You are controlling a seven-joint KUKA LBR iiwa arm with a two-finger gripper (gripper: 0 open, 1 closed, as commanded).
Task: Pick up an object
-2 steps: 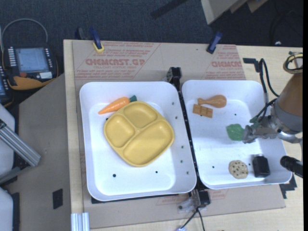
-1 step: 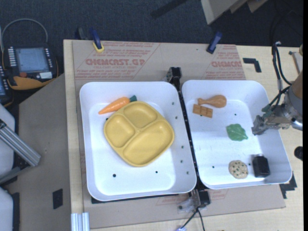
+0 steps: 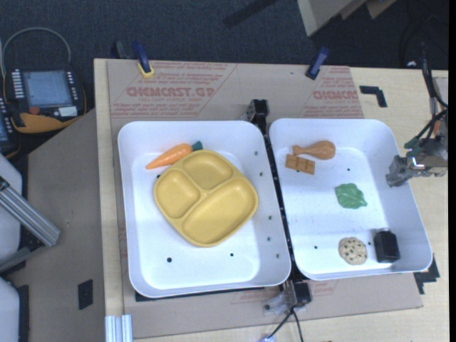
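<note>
A handheld control pendant with a grey screen (image 3: 44, 95) lies at nine o'clock on dark blue carpet (image 3: 214, 20). The brown paper-covered bench (image 3: 114, 191) bears the left white bin (image 3: 135, 212), holding a yellow divided plastic plate (image 3: 205, 197) with an orange toy carrot (image 3: 169, 155) at its eleven o'clock. The right white bin (image 3: 406, 212) holds a tan toy drumstick (image 3: 315, 149), a green toy leaf (image 3: 350, 196), a speckled round cookie (image 3: 352, 250) and a black block (image 3: 386, 246). At three o'clock, the metal gripper (image 3: 406, 168) sits over that bin's rim; its grip cannot be judged.

My gripper (image 3: 400, 171) hangs at the right rim of the right bin (image 3: 406, 212). In that bin, a green leaf (image 3: 350, 196) lies near the middle; above it a drumstick (image 3: 315, 150) touches a brown waffle piece (image 3: 300, 164), below it a cookie (image 3: 352, 250) beside a black block (image 3: 386, 246).
</note>
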